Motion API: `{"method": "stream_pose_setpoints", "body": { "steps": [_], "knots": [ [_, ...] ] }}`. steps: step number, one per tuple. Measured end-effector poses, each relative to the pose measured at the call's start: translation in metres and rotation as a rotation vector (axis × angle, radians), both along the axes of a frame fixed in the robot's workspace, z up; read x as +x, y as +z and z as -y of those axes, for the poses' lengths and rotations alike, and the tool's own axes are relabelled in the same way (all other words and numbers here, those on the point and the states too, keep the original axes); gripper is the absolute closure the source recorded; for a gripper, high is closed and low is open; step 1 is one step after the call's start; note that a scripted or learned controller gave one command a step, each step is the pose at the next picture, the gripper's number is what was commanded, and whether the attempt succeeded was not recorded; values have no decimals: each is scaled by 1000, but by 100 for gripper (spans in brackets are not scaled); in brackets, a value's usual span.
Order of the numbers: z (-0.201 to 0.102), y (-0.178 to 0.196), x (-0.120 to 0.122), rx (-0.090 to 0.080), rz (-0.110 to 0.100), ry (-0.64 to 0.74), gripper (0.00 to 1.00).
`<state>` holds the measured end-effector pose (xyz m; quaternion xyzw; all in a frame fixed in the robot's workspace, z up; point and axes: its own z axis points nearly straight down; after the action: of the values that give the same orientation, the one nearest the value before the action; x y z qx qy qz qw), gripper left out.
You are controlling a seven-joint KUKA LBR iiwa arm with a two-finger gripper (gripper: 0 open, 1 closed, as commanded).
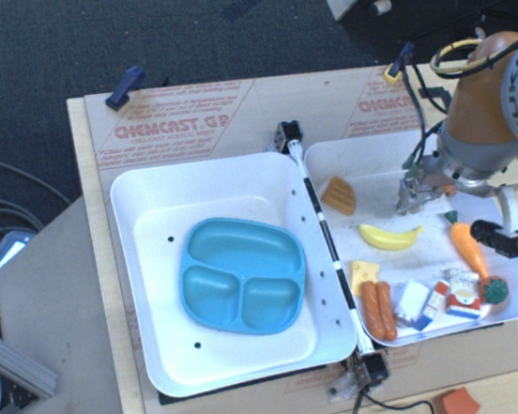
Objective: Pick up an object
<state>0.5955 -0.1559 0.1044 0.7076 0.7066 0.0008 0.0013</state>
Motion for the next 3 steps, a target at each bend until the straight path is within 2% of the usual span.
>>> {"method": "stream_pose_setpoints", "body": {
  "steps": [1,2,3],
  "knots": [
    [0,10,0,0,1,-1,100],
    [0,10,0,0,1,-1,0],
    [15,-20,36,0,-2,2,0]
  ]
}}
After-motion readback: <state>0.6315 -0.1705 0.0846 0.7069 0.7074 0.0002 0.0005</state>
